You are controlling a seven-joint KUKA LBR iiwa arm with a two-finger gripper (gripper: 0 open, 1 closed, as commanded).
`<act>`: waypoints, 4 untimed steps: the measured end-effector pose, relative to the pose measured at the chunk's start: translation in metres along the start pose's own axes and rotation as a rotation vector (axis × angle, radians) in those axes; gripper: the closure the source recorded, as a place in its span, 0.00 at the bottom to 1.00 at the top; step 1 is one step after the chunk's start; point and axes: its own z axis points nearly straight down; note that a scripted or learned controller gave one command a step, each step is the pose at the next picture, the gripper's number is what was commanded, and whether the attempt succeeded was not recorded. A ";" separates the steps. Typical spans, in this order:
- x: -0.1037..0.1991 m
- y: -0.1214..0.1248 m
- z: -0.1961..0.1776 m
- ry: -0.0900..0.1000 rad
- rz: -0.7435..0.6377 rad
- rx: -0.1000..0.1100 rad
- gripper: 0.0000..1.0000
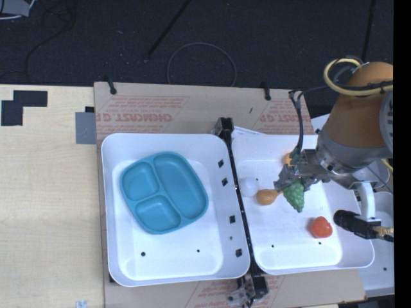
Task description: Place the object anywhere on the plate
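A blue plate point(164, 191) with three compartments lies in the left white bin point(128, 262). In the right bin point(289, 262), my gripper point(292, 179) hangs low over the middle, its tip right against a green leafy object point(295, 197). An orange object point(266, 197) lies just left of the green one, near the divider between the bins. A red, tomato-like object point(321, 227) rests further toward the bin's front right. The arm's body hides the back right part of this bin.
A black divider strip point(234, 197) runs between the two bins. A small white object point(248, 186) sits beside it. A black handle-like part point(352, 222) juts over the right bin's right rim. Brown cardboard point(173, 111) lies under both bins.
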 end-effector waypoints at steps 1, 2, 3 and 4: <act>0.052 0.000 0.002 0.000 -0.001 0.001 1.00; 0.104 0.013 0.017 0.000 -0.001 0.002 1.00; 0.160 0.022 0.025 0.000 -0.001 0.002 1.00; 0.209 0.044 0.024 0.000 -0.001 0.000 1.00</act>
